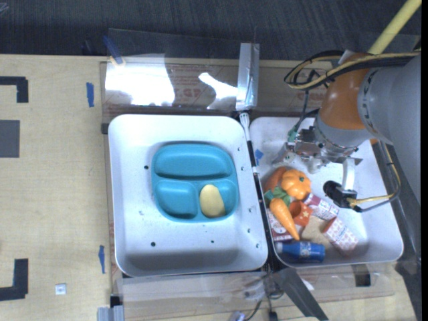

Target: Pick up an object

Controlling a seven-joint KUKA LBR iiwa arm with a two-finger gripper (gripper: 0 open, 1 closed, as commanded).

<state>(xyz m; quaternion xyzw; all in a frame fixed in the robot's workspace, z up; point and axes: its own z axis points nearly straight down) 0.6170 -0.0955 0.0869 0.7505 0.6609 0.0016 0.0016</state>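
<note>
Tool (319, 154): it hangs over the far part of the right bin, under the orange-banded wrist; how far it stands open I cannot tell, and nothing can be seen in its hold.

Arm (391, 105): grey, reaching in from the right, its bulk covering the far right corner of that bin.

Right bin (384, 243): white and shallow, with its load heaped against the left wall and the near side.

Toy pumpkin (295, 182): orange with a green stem, just near and slightly left of the tool — the closest thing to it.

Toy carrot (283, 214): lies near-left of the pumpkin, its long axis slanting from far-left to near-right, leafy end toward the far side.

Snack packets (334, 229): red and white, bunched beside the carrot, toward the near right.

Blue can (302, 250): on its side at the near edge, long axis left to right.

Key relation: the pile lies nearward and a little left of the tool — a short move that way and down would likely reach the pumpkin first.

Left bin (127, 179): holds a blue divided tray (190, 162).

Yellow lemon (212, 200): in the tray's near-right compartment, well apart from the tool.

Tabletop (47, 179): pale wood, left of the bins.
</note>
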